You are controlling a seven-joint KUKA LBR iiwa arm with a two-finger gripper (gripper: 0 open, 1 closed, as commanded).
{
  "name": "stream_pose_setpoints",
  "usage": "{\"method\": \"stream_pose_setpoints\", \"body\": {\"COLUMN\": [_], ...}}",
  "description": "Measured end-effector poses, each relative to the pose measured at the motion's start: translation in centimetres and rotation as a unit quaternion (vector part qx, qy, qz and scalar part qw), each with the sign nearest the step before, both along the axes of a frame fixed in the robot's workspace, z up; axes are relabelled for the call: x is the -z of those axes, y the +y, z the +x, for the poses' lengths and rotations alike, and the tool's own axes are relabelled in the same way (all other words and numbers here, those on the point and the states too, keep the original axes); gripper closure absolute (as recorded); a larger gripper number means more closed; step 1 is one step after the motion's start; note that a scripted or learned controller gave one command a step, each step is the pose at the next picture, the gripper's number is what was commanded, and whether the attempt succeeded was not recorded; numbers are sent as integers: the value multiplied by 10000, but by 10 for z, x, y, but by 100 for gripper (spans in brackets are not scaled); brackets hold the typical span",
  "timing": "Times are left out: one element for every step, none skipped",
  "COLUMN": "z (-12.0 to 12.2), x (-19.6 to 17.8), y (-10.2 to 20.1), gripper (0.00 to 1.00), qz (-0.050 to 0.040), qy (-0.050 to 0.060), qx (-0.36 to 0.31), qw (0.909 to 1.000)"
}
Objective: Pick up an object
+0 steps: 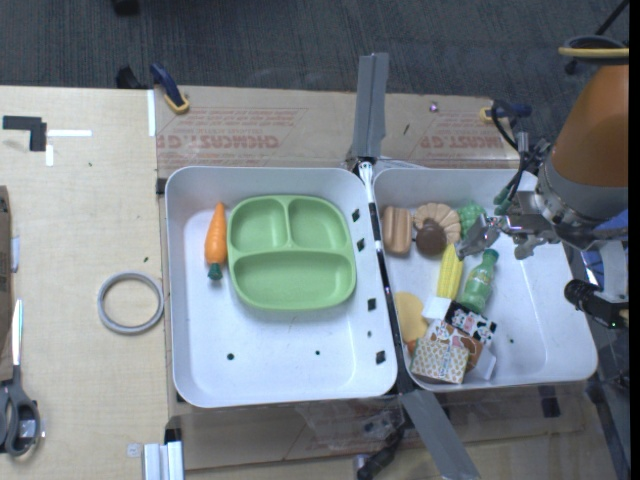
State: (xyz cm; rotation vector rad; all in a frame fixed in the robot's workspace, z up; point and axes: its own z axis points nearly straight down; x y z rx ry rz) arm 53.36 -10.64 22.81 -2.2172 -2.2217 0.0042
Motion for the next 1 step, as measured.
{"method": "stream_pose_setpoints", "body": {"z": [23], "x": [137], "y": [-28], "gripper": [0], "qz": [-1], "qy": [-14], "qx": [-120], "qw": [9999]}}
